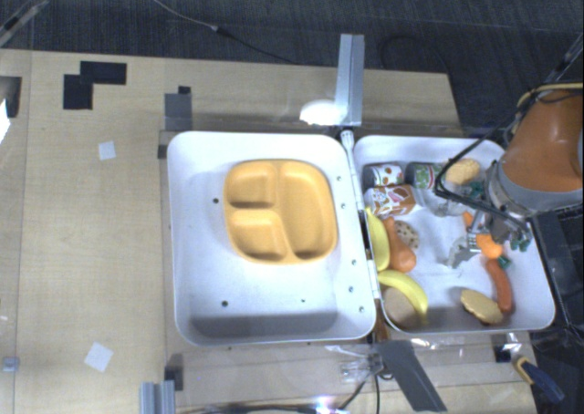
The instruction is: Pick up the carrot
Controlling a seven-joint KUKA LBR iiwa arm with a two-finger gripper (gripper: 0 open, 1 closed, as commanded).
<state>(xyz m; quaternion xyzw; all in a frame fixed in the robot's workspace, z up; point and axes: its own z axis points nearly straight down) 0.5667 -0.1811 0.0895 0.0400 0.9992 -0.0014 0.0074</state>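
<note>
Left shallow white bin (196, 248) holds a yellow sectioned plastic plate (276, 210). Right white bin (538, 312) holds mixed toy food. Grey-and-orange arm's gripper (479, 243) sits low beside the orange carrot (499, 277), which lies on the bin floor, not lifted. Grip state unclear; the grasp and lift look undone.

Two shallow white plastic bins (182, 248) (538, 312), one yellow divided plate (278, 210), two yellow bananas (378, 241) (406, 291), one orange carrot (500, 281), two small cans (384, 175) (420, 175).
</note>
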